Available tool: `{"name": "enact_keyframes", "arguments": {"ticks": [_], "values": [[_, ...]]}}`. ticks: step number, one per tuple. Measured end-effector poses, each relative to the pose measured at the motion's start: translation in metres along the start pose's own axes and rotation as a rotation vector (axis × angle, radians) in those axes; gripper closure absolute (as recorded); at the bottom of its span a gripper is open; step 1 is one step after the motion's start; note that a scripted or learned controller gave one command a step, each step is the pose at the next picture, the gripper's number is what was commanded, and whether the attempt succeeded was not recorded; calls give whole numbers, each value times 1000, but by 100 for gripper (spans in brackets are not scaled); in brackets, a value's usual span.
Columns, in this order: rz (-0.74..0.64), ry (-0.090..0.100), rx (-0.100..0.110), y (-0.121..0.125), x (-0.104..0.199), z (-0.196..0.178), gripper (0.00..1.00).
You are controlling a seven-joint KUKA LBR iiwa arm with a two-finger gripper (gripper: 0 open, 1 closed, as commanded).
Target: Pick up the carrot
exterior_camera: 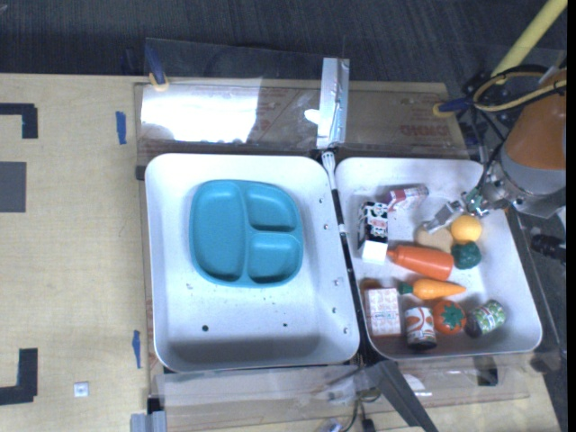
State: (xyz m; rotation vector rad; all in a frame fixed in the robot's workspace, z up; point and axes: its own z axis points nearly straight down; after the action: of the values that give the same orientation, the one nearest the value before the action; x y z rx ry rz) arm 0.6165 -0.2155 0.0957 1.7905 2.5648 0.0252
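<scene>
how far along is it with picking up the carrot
Early. Done: the gripper has reached the upper right part of the right bin. In hand: nothing visible between its fingers. Left: the carrot lies flat among the toy foods, below the orange bottle, apart from the gripper. It has yet to be reached, grasped and lifted.

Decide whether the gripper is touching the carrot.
Apart. The camera view shows the gripper near the bin's upper right, with a yellow ball and an orange bottle lying between it and the carrot.
</scene>
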Motion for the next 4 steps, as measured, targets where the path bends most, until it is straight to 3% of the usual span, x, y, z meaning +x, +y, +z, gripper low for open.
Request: {"name": "enact_keyframes", "arguments": {"ticks": [1, 2, 3, 4], "values": [[-125, -9, 4, -67, 35, 0, 0], [196, -8, 5, -79, 100, 2, 0], [198, -10, -1, -77, 99, -9, 100], [199, -12, -1, -77, 98, -10, 0]]}}
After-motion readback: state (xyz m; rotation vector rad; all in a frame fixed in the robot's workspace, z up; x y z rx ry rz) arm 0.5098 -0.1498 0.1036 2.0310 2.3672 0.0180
